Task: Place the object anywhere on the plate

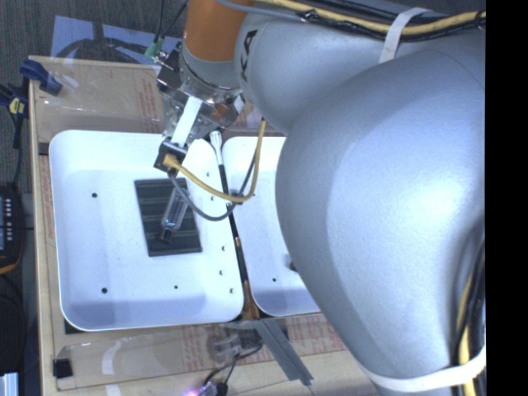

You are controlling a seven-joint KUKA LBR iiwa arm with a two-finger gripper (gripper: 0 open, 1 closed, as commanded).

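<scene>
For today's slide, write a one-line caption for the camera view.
Grey robot arm reaching over the left white bin, its gripper low over a dark ridged plate.

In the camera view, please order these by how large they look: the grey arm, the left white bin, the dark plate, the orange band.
1. grey arm, though nearness to the camera enlarges it
2. left white bin
3. dark plate and orange band look alike in size; I would not rank them.

Two white bins [74,221] side by side on bench [91,97]; blue clamp [37,74] top-left.
</scene>
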